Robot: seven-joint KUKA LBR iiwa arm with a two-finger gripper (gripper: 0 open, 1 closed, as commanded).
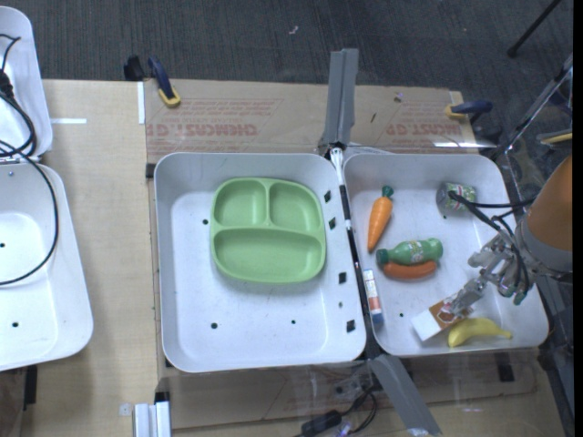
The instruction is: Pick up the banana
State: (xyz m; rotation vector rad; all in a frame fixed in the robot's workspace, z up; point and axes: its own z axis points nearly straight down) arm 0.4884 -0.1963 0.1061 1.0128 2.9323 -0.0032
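Note:
The yellow banana (478, 332) lies in the right bin's near right corner, by the front wall. Just left of it, touching or nearly touching, is a small white and orange box (434, 320). My gripper (470, 293) reaches in from the right and hovers just above and behind the banana, over the box's upper end. Nothing shows as held in it. The arm's orange band sits at the right edge.
The right bin (401, 173) also holds a carrot (380, 218), a green bottle (414, 249) lying on a red sausage-shaped toy (410, 270), a green packet (458, 194) and a white tube (371, 297) along its left wall. A green divided plate (268, 230) sits in the left bin (182, 271).

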